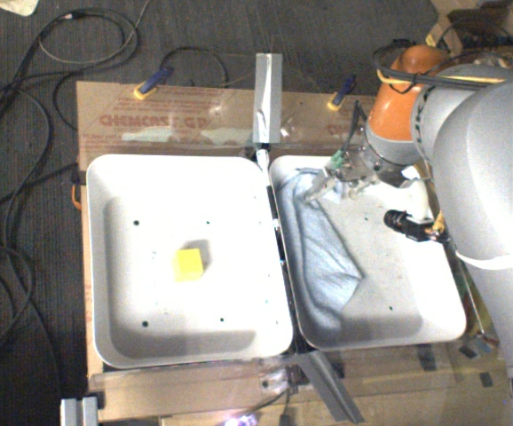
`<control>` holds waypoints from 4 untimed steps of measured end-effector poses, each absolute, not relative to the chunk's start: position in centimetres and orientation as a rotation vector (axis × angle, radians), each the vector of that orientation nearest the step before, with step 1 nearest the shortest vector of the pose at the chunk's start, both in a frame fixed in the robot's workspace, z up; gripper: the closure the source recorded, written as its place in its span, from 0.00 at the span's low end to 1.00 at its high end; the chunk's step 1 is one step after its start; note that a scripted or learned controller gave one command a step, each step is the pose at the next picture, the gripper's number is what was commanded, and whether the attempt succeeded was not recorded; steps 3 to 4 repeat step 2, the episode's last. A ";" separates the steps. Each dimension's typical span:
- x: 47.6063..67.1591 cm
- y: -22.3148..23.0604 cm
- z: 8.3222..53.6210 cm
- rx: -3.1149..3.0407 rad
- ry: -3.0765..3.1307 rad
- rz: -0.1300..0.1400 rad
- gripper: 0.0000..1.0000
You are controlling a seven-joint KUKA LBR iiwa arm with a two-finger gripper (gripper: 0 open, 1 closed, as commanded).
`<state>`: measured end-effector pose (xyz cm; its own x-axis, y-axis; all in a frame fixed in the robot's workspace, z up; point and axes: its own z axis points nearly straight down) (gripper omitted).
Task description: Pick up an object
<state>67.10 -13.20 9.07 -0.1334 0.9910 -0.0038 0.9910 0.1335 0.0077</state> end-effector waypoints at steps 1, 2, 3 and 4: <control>67.1 -13.1 10.2 2.059 2.361 0.000 1.00; 66.9 -9.2 18.4 1.706 2.635 -0.004 1.00; 66.9 -9.2 18.4 1.706 2.635 -0.004 1.00; 66.9 -9.2 18.4 1.706 2.635 -0.004 1.00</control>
